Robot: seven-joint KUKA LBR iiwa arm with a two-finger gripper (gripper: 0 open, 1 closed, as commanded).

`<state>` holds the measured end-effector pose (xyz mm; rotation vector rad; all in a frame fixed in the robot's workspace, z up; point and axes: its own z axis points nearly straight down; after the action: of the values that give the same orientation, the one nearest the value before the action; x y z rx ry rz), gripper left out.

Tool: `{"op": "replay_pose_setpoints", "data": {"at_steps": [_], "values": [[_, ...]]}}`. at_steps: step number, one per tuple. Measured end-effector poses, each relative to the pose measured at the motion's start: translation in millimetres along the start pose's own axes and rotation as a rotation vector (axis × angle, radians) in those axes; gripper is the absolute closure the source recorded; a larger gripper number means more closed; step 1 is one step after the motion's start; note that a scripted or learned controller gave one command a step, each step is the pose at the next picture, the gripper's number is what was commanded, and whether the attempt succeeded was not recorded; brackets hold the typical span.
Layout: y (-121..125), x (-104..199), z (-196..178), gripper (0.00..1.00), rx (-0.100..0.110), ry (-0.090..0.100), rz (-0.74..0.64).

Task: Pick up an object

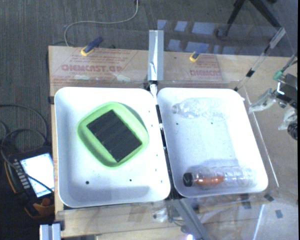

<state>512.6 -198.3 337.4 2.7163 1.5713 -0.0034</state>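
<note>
- You have two shallow white bins side by side on the bench (90, 66): the left bin (70, 184) and the right bin (240, 134), nearly touching along the middle seam.
- In the left bin sits a green tray (85, 126) with rounded corners and a dark ribbed insert (114, 135). It is turned at a slant, so its corners point roughly toward the bin's walls, and it lies slightly toward the far half of the bin.
- In the right bin, near the front wall, lies a clear plastic bottle (225, 176) on its side. Its long axis runs about left to right, parallel to the front wall. The dark cap (188, 178) points to the left, toward the seam; an orange-brown patch shows inside just behind the cap.
- At the far end of the same bin lies a second clear bottle (197, 108), also on its side, long axis again about left to right and close to the far wall. It is pale against the white floor, so you cannot tell which end is the neck.
- The two bottles lie well apart, with bare bin floor between them.
- At the right edge of the view you see part of the gripper (286, 101), outside the right bin and beyond its far right corner. Too little shows to tell you whether it is released or clenched; nothing is seen in it.
- Two clamps with yellow and blue handles (91, 46) (196, 54) sit on the bench's far edge.
</note>
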Motion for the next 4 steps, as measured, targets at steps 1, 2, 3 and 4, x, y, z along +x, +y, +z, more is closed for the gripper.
{"op": "replay_pose_setpoints", "data": {"at_steps": [1, 2, 3, 4], "values": [[-35, 5, 147, 0.00, 0.006, 0.004, -0.117], [-25, -15, 123, 0.00, 0.003, 0.003, -0.504], [-38, 11, 96, 0.00, -0.002, 0.003, -0.770], [-35, 15, 245, 0.00, -0.019, 0.000, -1.016]]}}
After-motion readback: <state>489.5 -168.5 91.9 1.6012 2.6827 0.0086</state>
